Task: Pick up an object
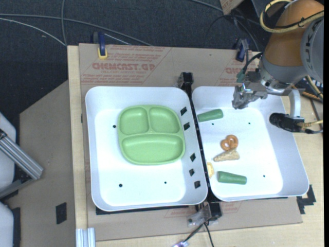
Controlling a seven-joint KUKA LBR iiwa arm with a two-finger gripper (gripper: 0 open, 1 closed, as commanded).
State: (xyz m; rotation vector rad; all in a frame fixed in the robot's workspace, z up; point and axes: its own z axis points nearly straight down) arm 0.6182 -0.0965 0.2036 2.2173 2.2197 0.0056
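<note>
So, looking down from the overhead camera: two shallow white bins sit side by side on a cardboard-covered bench. The left bin (pixel 103 153) has a green divided plate (pixel 151 135) lying flat in it, three compartments, roughly in the middle of the bin.

The right bin (pixel 277 163) has the small stuff. There's a green cylinder (pixel 209 115) near the upper left corner of that bin, close to the divider between the bins. Lower down, about the middle, an orange pretzel-looking ring (pixel 230 142) sits right above a tan wedge-shaped piece (pixel 226 156), the two touching or nearly so. Below those is a second green cylinder (pixel 232 178), near the front edge. A small yellow bit (pixel 209 170) peeks in at the left wall of that bin.

The arm comes in from the right, orange band up top, and the gripper (pixel 240 103) hangs over the back of the right bin, just to the right of the upper green cylinder and apart from it. Honestly can't tell whether the claw is spread or closed at this angle; too small and dark. Nothing visible between its tips.
</note>
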